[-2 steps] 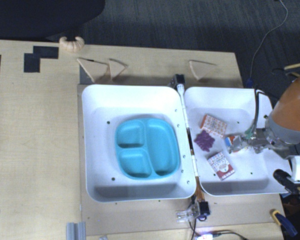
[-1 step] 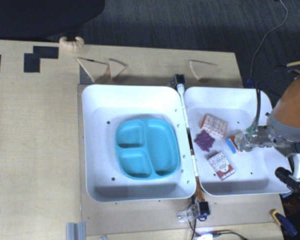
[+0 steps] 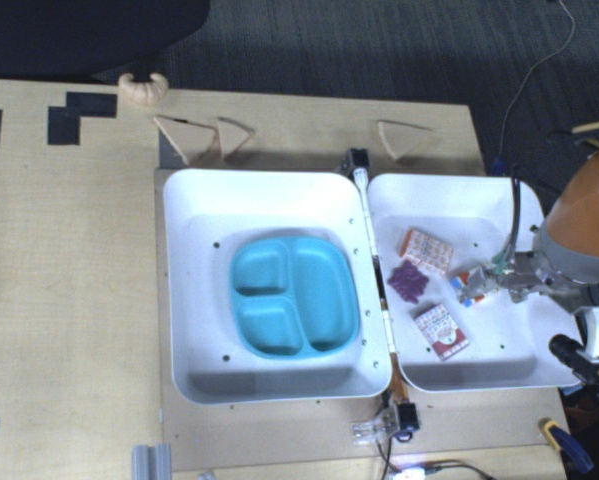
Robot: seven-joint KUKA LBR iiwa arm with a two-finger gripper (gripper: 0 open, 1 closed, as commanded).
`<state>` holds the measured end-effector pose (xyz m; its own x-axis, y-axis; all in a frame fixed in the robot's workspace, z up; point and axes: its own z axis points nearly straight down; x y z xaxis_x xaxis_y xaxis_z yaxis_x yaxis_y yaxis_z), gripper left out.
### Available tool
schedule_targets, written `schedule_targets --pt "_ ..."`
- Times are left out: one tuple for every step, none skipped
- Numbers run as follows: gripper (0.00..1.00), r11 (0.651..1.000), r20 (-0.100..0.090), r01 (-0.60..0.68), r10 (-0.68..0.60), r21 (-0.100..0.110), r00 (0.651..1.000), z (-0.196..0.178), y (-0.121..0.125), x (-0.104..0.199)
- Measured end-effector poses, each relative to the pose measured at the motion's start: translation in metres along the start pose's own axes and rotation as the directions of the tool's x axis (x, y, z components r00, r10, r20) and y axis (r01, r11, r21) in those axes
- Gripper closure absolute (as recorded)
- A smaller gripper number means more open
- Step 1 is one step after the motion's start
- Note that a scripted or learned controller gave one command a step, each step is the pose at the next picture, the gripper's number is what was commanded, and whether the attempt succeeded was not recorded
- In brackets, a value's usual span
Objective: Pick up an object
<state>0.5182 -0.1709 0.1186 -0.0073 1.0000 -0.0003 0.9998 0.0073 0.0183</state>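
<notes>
The right bin (image 3: 479,208) holds several small items. An orange and white packet (image 3: 426,250) lies near its middle, with a purple clump (image 3: 409,281) just below and to the left of it. A red and white carton (image 3: 441,330) rests toward the front. My gripper (image 3: 491,276) reaches in low from the right, its tip at a small red and blue object (image 3: 469,288). The tip hides part of that object, and I cannot tell if it is gripped. The orange band of the arm (image 3: 587,208) rises at the right edge.
The left bin (image 3: 194,268) contains a blue divided plate (image 3: 294,295). A black hinge strip (image 3: 374,268) runs between the two bins. Cables and connectors (image 3: 399,423) lie at the bench front. Wooden brackets (image 3: 219,136) stand behind the bins.
</notes>
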Motion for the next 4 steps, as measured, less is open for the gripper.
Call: schedule_targets --pt "1.00 1.000 0.000 0.002 -0.002 -0.004 1.000 -0.011 0.002 0.001" --pt "0.00 1.000 0.000 0.002 -0.002 -0.003 1.000 -0.011 0.002 0.001" --pt "1.00 1.000 -0.001 0.005 -0.005 -0.007 1.000 -0.022 0.003 0.002" --pt "0.00 1.000 -0.001 0.005 -0.005 -0.007 1.000 -0.021 0.003 0.002"
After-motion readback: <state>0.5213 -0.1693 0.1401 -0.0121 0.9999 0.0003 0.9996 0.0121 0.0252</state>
